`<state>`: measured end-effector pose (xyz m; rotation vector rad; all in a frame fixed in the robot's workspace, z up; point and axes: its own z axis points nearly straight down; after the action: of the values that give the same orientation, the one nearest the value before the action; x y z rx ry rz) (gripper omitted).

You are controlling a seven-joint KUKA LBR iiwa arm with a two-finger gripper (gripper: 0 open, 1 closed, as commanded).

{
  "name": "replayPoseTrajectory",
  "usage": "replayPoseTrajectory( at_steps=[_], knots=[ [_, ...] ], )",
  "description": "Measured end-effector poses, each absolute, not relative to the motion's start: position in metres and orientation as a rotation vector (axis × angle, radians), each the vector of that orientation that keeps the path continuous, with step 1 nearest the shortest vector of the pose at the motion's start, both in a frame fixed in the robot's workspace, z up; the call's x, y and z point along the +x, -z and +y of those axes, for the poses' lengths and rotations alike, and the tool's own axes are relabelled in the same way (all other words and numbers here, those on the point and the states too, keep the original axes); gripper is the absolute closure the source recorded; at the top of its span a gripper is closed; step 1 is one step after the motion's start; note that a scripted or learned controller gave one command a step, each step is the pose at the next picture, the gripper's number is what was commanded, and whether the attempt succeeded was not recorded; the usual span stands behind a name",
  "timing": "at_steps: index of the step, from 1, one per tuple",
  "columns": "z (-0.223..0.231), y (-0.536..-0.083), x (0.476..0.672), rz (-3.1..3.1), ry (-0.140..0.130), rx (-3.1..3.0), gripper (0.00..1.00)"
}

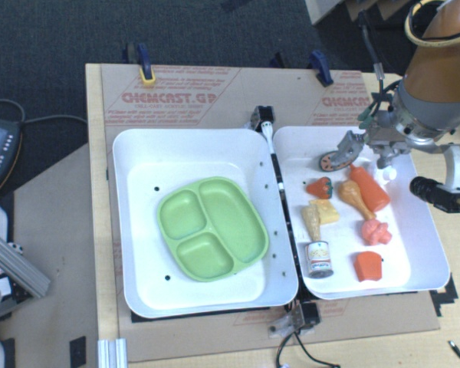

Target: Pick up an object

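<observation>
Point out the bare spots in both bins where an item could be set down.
Left bin: bare floor all around the green divided plate, widest along the far wall. Right bin: crowded mid-floor; bare at the far-left corner and beside the can.

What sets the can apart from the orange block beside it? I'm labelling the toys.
The can is a cylinder with a pale printed label and a dark red base; the orange block is plain and blocky. The can lies nearer the divider, the block further right. Both rest in the right bin, along its front edge.
</observation>
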<state>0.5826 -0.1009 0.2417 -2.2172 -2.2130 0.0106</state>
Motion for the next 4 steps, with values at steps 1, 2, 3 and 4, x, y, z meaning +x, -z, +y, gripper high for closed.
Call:
replayPoseTrajectory(
  at_steps=[1, 2, 3, 4],
  knots=[
    [-0.101, -0.248, 0.585, -2.222, 0.001, -2.221, 0.00],
    [-0.099, -0.184, 0.584, -2.216, -0.007, -2.217, 0.00],
    [-0.096, -0.120, 0.583, -2.216, -0.007, -2.216, 0.00],
    [-0.095, -0.082, 0.582, -2.217, -0.005, -2.217, 0.00]
  ],
)
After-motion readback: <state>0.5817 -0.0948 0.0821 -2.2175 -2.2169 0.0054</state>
